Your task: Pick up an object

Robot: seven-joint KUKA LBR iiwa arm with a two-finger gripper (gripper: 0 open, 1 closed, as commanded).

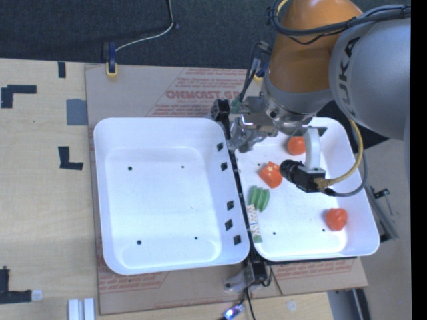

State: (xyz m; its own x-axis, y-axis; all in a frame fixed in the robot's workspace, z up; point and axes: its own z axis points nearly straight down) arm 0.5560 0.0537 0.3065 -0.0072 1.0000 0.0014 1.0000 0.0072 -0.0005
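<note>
Objects for picking lying in the right bin (347,245): green piece (259,197) near the divider, red piece (270,174) just above it, another red piece (336,219) toward the right rim, orange one (296,145) beside the arm. Gripper (248,137) low at the bin's upper-left corner, jaws too hidden to tell whether open or closed. Risk, judged from here: closing on bare floor or clipping the divider wall, given the nearest piece well apart from the jaws.

Fixed overhead camera, slanted down on bins (107,139).
</note>
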